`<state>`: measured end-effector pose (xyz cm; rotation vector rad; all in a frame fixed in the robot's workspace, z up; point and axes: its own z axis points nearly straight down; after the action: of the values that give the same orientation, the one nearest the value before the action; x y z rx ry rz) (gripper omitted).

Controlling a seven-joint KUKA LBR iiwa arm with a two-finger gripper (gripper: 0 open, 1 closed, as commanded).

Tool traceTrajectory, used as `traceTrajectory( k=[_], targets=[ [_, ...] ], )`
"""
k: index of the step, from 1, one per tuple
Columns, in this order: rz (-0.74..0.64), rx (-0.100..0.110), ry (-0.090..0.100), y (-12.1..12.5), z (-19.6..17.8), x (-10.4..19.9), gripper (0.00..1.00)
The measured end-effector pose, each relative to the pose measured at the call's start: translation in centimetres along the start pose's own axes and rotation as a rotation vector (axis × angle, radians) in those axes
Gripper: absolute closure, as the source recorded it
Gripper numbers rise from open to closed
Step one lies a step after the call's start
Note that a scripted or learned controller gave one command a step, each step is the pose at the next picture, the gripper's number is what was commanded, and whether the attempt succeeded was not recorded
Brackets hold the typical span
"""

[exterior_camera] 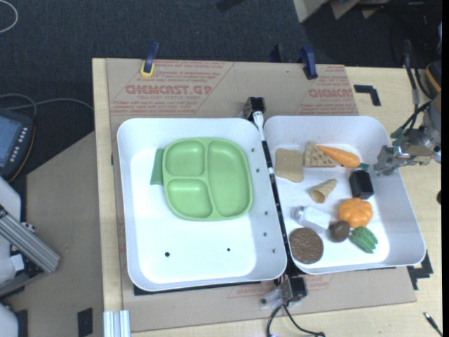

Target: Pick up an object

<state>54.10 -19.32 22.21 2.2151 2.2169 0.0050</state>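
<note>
Orange and grey mark my arm where it reaches in over the worktop (210,76), and my gripper (388,161) hangs at the outer rim of the right bin (403,209), near that bin's upper corner. I cannot tell from this view whether it is wide or narrow, and nothing shows between its tips.

Closest to my gripper is a small black block (361,184), just beside and slightly below it, inside the bin. Just beyond that, level with my gripper, lies an orange carrot (340,156), its thick end touching a tan cracker wedge (318,156). Farther from me sits a beige slice of bread (288,165), and below the wedge a small cone (323,189).

Lower in the same bin, well below my gripper, an orange pepper (355,212) rests against a dark brown round piece (339,231) and a green ridged vegetable (365,239). Past them, away from me, are a white and grey packet (311,217) and a brown round cookie (306,245).

Across the divide, well apart from my gripper, the left bin (140,216) holds a light green divided plate (208,178) lying flat, with a darker green edge showing under its far side.
</note>
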Motion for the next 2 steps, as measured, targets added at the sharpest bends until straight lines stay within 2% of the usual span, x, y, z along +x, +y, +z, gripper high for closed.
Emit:
traceTrajectory(
  k=[1,2],
  targets=[
    [0.0,0.005,0.002,0.1,-0.3,0.0,1.0],
    [-0.006,0.009,0.007,0.7,0.1,6.2,1.0]
  ],
)
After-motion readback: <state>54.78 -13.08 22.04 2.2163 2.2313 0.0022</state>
